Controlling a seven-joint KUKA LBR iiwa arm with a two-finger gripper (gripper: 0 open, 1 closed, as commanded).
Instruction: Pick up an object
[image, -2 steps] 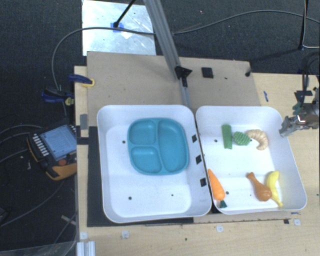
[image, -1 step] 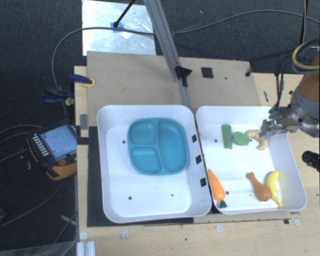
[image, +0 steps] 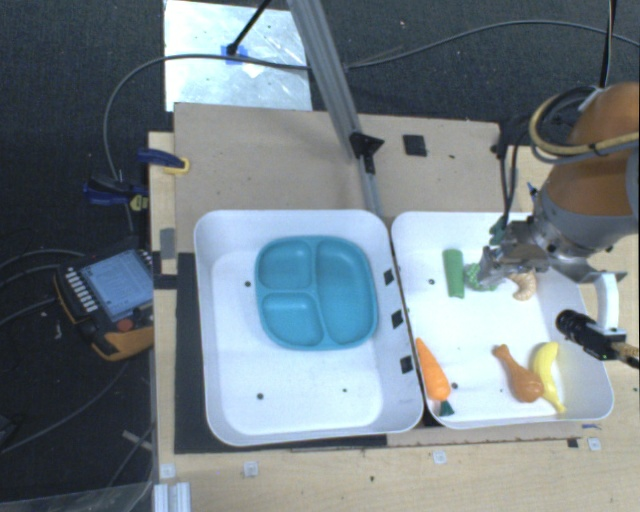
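Gripper (image: 497, 268) hovers beside the green block (image: 455, 273), grip unclear; orange carrot (image: 432, 368), drumstick (image: 517, 373), yellow banana (image: 548, 371) share the right white bin (image: 470, 225); blue divided plate (image: 316, 291) fills the left bin (image: 225, 330).

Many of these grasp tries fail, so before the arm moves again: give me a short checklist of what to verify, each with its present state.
1. Gripper over the right bin: ok, it sits in the bin's upper part.
2. Target near the gripper: ok, the green object lies just beside it, and a tan piece on its other side.
3. Object between the fingers: cannot tell, the wrist hides them.
4. Other items away from the gripper: ok, the carrot, drumstick and banana lie near the bin's front.
5. Blue divided plate undisturbed in the left bin: ok.
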